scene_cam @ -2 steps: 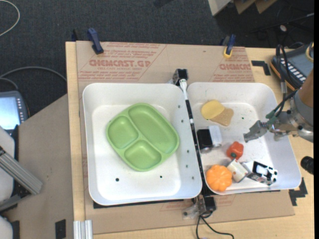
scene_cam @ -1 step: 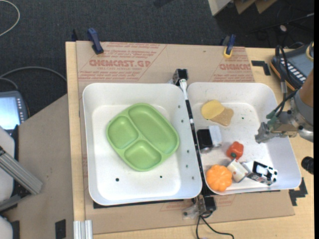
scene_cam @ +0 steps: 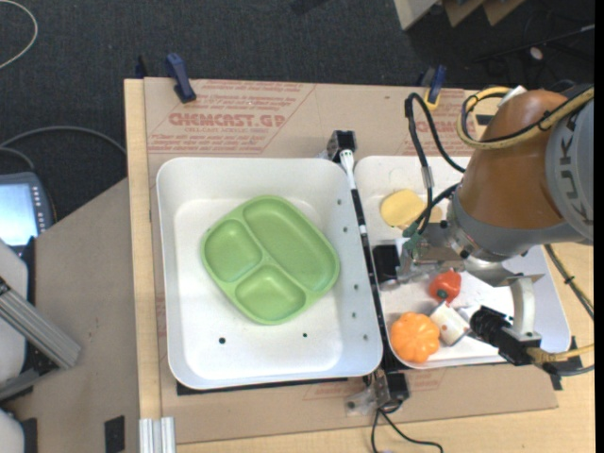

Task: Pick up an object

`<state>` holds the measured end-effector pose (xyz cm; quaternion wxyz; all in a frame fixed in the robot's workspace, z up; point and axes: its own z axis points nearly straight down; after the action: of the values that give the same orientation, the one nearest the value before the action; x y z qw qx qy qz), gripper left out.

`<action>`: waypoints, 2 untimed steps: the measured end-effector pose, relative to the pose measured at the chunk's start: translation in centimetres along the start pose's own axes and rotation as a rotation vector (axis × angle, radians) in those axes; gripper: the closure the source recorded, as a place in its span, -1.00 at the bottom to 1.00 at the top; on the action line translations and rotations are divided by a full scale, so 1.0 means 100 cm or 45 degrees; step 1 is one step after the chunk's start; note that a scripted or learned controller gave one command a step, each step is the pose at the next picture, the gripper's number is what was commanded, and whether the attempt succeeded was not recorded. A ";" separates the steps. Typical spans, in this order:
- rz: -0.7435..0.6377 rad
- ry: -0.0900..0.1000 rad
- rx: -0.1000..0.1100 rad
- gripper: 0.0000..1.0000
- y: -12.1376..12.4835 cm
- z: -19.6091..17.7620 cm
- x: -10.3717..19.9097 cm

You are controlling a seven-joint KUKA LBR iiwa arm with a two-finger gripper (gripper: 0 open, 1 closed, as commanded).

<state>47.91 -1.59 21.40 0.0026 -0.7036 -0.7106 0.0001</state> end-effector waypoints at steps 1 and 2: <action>0.005 -0.002 -0.003 1.00 0.000 0.004 0.070; 0.013 -0.006 -0.009 1.00 0.003 0.132 0.115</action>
<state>48.01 9.94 8.20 -0.0014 -0.7073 -0.7070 -0.0007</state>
